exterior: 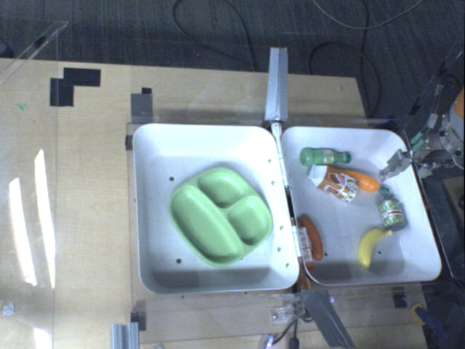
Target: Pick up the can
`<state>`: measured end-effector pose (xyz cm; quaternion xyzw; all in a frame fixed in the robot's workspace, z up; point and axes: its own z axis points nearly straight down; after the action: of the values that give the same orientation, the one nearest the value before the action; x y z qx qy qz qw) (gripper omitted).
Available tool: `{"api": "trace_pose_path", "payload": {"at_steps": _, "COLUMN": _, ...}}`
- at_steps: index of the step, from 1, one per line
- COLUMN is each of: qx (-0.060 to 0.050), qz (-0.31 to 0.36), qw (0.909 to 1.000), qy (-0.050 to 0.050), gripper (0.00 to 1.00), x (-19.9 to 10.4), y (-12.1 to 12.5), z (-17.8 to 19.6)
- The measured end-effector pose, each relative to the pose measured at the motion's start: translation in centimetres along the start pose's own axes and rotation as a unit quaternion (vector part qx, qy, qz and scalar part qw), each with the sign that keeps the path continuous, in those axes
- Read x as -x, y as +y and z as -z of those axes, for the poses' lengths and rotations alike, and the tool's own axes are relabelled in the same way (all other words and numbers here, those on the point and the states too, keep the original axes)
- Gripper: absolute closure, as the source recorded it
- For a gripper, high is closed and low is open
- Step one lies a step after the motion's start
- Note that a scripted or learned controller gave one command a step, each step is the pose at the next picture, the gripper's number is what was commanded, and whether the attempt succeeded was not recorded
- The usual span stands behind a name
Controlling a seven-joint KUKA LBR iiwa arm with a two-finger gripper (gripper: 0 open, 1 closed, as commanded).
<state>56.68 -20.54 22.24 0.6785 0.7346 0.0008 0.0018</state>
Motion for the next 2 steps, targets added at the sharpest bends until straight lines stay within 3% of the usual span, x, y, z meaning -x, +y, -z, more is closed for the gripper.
{"api": "trace_pose_path", "payload": {"at_steps": 1, "qx": 0.000, "qz": -0.035, "qw": 0.9994, "qy": 0.001, "gripper": 0.00, "x": -0.31, "y": -2.45, "z": -12.75}}
{"api": "trace_pose_path", "payload": {"at_steps": 2, "qx": 0.002, "qz": -0.034, "qw": 0.9994, "qy": 0.000, "gripper": 1.00, "x": -0.36, "y": -2.26, "z": -11.82}}
